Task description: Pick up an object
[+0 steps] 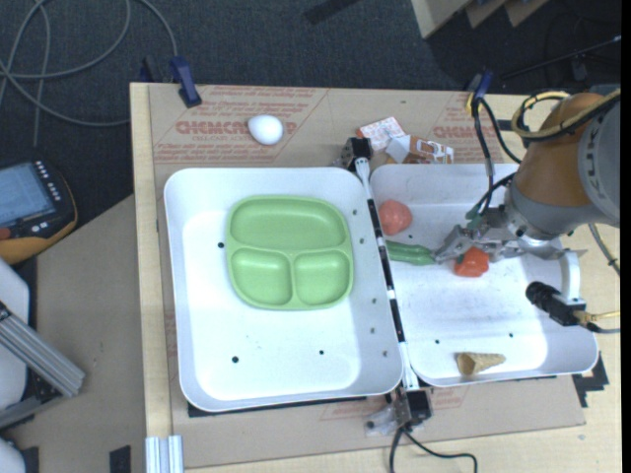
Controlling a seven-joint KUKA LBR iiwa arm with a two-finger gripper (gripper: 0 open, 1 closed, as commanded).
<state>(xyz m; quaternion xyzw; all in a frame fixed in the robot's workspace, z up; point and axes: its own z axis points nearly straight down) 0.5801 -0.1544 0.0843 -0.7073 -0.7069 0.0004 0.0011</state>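
Observation:
My gripper [475, 245] is low over the middle of the right bin [493, 313], coming in from the right on the grey arm with its orange band [552, 170]. A small red object [472, 263] lies directly under and against the gripper's tip, partly covered by it. Whether it is held is unclear. Just left of it lies a long green vegetable [408, 254], and a pink-red round object [395, 216] rests near the bin's back left corner. A tan wedge-shaped piece [479, 363] lies by the front rim.
The left bin [207, 343] holds a green divided plate [291, 249]. On the bench behind the bins sit a white egg-like ball [264, 128] and crumpled wrappers [399, 142]. A black part [552, 304] of the arm hangs over the right bin's right side.

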